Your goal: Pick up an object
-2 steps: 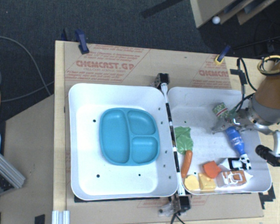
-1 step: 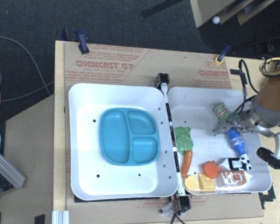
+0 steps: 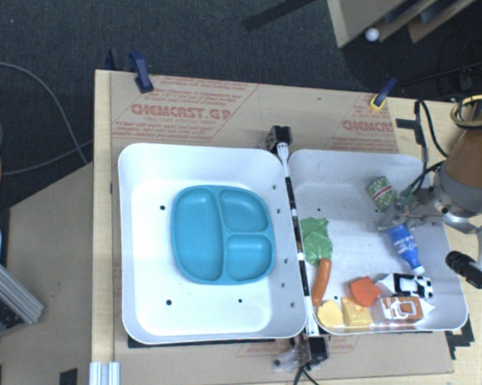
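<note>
The tool [image 3: 403, 212] sits low in the far right part of the right bin [image 3: 348, 166], and how far it is open I cannot tell, nor whether it has hold of anything; the nearest thing is the blue bottle [image 3: 404, 245], lying just below the tool toward the near rim, its long axis slanting from upper left to lower right. The arm [image 3: 470, 173] comes in from the right edge, wrist angled down and leftward over the bin; the green can [image 3: 379, 190] lies just left of the tool.
</note>
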`<state>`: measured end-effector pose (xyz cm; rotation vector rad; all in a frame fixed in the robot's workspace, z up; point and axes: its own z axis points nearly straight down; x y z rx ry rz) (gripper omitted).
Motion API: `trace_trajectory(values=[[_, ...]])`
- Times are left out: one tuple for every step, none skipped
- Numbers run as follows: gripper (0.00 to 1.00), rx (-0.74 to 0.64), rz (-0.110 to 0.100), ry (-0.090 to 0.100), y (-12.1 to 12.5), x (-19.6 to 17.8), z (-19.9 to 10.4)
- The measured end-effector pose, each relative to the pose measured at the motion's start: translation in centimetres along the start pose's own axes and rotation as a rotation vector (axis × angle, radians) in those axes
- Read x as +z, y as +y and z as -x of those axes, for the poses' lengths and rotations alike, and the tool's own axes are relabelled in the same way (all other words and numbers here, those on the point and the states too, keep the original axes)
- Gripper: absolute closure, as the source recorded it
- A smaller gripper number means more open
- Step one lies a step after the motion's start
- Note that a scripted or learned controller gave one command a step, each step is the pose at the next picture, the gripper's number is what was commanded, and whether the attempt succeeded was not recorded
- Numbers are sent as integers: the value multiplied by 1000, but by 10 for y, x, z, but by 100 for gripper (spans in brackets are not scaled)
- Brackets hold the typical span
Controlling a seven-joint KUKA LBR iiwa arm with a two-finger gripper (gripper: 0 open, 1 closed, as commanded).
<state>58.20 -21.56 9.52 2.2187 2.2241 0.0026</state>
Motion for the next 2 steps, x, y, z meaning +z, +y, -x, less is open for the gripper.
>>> trace_trajectory(values=[[100, 0, -2, 2, 20, 11, -78], [100, 0, 2, 0, -5, -91, -153]])
